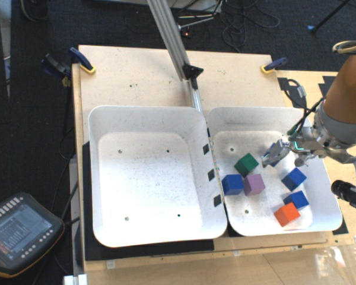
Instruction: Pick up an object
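Observation:
The right bin (pixel 237 120) holds several small blocks. A green block (pixel 246 164) sits near its middle, with a purple block (pixel 254 184) and a blue block (pixel 232 184) just in front of it. Two more blue blocks (pixel 294 178) (pixel 299 199) and an orange block (pixel 286 214) lie toward the front right. My gripper (pixel 275 154) hangs over the bin just right of the green block, pointing left, with nothing seen held in it.
The left bin (pixel 107 123) stands beside the right one. A metal pole (pixel 169 31) slants down to the bins' shared rear edge. Clamps (pixel 83 61) (pixel 273 65) grip the bench's back corners. A pendant (pixel 15 233) lies at front left.

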{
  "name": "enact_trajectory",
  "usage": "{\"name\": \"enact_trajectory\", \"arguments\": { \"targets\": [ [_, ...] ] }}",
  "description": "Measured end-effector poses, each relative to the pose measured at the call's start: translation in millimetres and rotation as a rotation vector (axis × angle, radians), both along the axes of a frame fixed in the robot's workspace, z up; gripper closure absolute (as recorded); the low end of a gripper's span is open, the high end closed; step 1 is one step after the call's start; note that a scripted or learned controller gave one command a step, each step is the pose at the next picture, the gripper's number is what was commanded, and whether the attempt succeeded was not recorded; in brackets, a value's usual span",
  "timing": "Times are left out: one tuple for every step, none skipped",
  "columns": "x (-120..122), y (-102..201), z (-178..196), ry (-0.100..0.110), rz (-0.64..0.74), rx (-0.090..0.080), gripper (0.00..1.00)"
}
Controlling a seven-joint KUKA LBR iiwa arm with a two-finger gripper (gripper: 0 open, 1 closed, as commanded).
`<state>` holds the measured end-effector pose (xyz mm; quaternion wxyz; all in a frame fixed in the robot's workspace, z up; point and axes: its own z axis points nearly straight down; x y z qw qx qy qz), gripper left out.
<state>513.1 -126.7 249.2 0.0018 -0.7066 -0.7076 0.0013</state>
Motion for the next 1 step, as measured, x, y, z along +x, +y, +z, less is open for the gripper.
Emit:
{"name": "enact_trajectory", "arguments": {
  "targets": [
    [0.7,-0.1,2.0,-0.004,-0.001,-0.001,0.0]
  ]
}}
